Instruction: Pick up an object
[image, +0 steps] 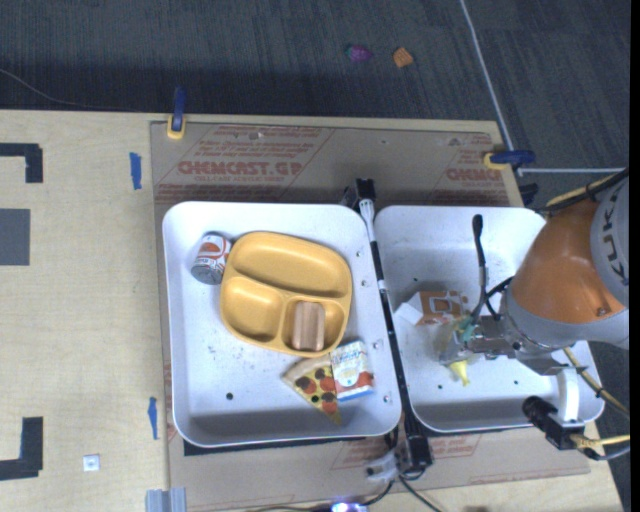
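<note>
Two small things lie in the right bin (500, 410) at lower right: a yellow piece (458, 371), probably light plastic, beside the gripper (470, 340); its jaws' state I cannot tell.

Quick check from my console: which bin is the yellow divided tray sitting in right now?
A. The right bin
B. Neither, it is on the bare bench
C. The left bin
C. The yellow divided tray lies inside the left bin, beside the can; the gripper is over the right bin.

Even overhead light, soft shadows, slightly blurry.
</note>
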